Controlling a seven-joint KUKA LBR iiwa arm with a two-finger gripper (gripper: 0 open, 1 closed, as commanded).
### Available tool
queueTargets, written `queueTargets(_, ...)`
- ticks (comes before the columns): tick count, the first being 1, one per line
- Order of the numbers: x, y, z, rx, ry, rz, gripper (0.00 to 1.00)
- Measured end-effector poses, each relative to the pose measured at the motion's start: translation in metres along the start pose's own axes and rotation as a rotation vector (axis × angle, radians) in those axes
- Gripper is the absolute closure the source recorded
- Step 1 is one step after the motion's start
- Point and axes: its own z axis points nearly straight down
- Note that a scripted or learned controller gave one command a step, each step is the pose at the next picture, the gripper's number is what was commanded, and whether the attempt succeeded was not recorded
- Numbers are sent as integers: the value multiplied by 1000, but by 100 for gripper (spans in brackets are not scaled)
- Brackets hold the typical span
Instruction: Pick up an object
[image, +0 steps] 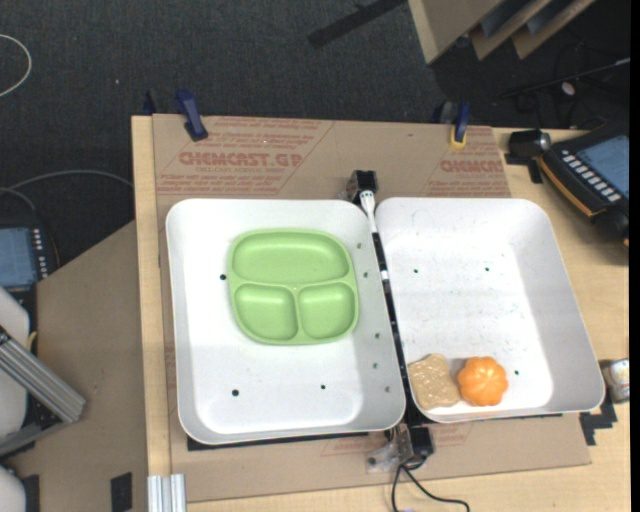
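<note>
- At the bench's near edge a thin black cable (412, 487) trails out from under the seam between the two bins
- Off to the near left, beside the bench, a grey metal rail (42, 383) lies at a slant
- The orange round object (482, 381) – ribbed, rather like a small pumpkin – sits in the near corner area of the right bin (520, 240), close to its front wall
- Touching it, or just beside it, on the side toward the seam lies a tan lumpy object (433, 381), tucked against the right bin's near inner corner
- The left bin (200, 380) holds a green divided plate (293, 285), lying flat in the bin's far half, with one wide compartment on the far side and two smaller ones on the near side
- How far the gripper is open, and whether it has hold of anything, cannot be told; both small objects lie free on the bin floor, and their place relative to the gripper cannot be told either
- A black clip (363, 184) sits at the far end of the seam, where the two bins meet
- Both bins rest on a brown board (300, 150) printed with red lettering
- Two blue clamps – one at the far left (190, 113), one at the far right (459, 125) – grip the board's far edge
- At the far right of the bench lies a dark handheld device with a screen (590, 170)
- Beyond the bench the floor (250, 50) is dark
</note>
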Motion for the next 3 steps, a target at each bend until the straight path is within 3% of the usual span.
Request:
queueTargets(1,24,-4,124,29,14,-2,100)
queueTargets(2,1,9,1,1,0,-2,100)
queueTargets(3,27,-6,111,27,13,-2,100)
